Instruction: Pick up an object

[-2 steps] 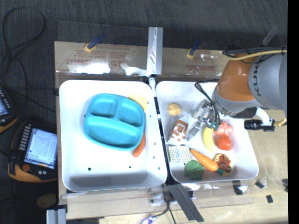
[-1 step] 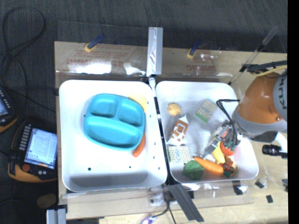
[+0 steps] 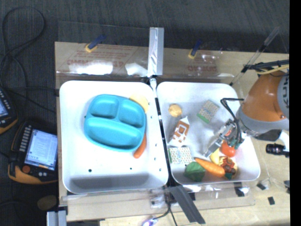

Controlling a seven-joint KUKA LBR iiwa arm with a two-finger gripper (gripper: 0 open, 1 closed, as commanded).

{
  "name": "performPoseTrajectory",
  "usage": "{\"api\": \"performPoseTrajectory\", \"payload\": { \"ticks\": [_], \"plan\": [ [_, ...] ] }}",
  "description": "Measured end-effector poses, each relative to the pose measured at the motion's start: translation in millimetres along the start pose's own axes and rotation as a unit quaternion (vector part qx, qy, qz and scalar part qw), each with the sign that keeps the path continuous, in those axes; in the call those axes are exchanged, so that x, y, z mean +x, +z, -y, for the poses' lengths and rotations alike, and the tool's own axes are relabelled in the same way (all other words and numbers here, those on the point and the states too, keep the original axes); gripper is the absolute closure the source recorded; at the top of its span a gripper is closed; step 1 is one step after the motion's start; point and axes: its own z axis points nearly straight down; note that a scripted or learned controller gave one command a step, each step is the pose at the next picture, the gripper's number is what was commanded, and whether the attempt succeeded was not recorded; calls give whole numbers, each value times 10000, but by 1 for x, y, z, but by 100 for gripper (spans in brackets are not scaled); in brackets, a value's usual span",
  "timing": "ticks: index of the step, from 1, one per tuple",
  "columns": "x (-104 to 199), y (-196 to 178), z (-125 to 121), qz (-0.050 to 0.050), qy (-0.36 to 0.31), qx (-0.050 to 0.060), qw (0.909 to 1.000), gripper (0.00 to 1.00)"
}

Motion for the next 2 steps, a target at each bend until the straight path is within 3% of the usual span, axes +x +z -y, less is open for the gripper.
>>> {"api": "performPoseTrajectory", "payload": {
  "ticks": [1,2],
  "plan": [
    [-2,-11,-1,48,-7,-4,10000,100],
    [-6,-141,-35,-5,1212,44,9926,100]
  ]
}}
